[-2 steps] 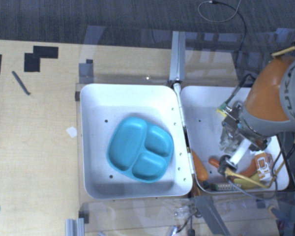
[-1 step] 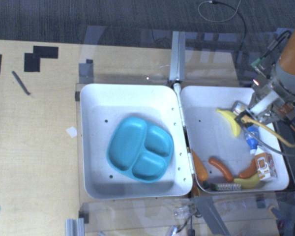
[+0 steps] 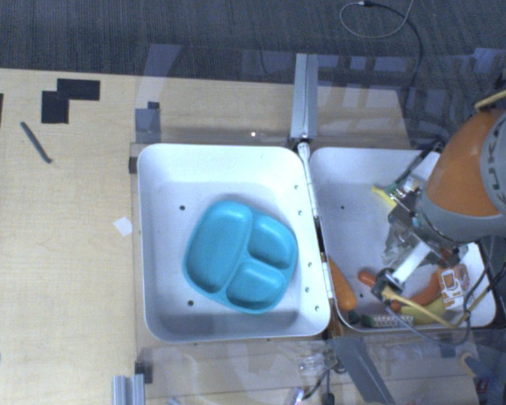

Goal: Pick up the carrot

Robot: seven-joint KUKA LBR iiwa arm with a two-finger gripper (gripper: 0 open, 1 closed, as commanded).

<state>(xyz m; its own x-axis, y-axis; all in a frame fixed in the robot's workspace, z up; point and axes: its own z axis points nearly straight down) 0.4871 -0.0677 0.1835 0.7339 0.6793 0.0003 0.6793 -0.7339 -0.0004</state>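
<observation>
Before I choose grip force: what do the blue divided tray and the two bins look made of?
The blue divided tray looks like moulded plastic, matte: even colour, rounded compartments, soft sheen. The left bin and right bin seem thin white plastic with a dull finish and rounded corners, though coated metal can't be ruled out.

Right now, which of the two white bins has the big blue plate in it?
The left bin holds the blue divided plate. The right bin holds small food items, and the gripper is over it.

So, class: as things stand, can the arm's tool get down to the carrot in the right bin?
Probably yes: the carrot lies exposed against the right bin's left wall, and the tool hangs close beside it. That wall may crowd a finger.
</observation>
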